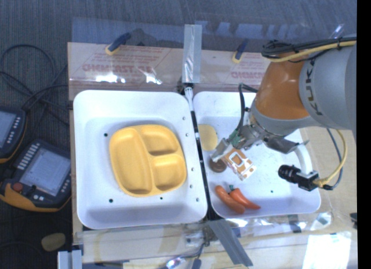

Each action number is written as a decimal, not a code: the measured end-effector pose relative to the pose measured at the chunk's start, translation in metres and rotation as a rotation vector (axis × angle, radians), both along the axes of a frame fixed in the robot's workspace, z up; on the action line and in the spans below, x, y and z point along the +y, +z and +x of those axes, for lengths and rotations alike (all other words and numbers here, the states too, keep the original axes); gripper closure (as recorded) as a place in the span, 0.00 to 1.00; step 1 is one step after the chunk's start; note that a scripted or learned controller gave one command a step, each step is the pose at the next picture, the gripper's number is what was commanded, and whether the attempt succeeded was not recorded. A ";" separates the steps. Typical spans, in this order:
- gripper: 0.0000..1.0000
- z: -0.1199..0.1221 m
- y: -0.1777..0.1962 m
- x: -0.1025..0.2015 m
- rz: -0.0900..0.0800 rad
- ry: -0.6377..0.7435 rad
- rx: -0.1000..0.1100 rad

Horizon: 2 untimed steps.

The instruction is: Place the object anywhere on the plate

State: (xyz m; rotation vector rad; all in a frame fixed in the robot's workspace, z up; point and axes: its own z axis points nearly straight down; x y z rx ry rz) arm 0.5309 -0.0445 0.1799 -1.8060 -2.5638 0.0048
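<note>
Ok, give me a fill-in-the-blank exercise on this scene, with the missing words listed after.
1. The yellow plate lies in the ____ bin of the view.
2. The plate is divided into ____ compartments.
3. The carrot lies in the right bin, near its ____ edge in the view.
4. The gripper hangs over the ____ bin.

Missing words: left; three; lower; right

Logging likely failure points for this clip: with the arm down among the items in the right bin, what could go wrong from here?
1. The tool sits low among crowded items: the waffle-patterned piece, a brown disc and a pale round piece. It may nudge or grab the wrong one.
2. The yellow plate lies in the left bin, across the raised divider; a weak grip could drop the item there.
</note>
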 end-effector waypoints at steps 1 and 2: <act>1.00 0.007 -0.001 0.108 -0.004 -0.161 0.002; 0.00 0.007 0.000 0.108 -0.004 -0.161 0.002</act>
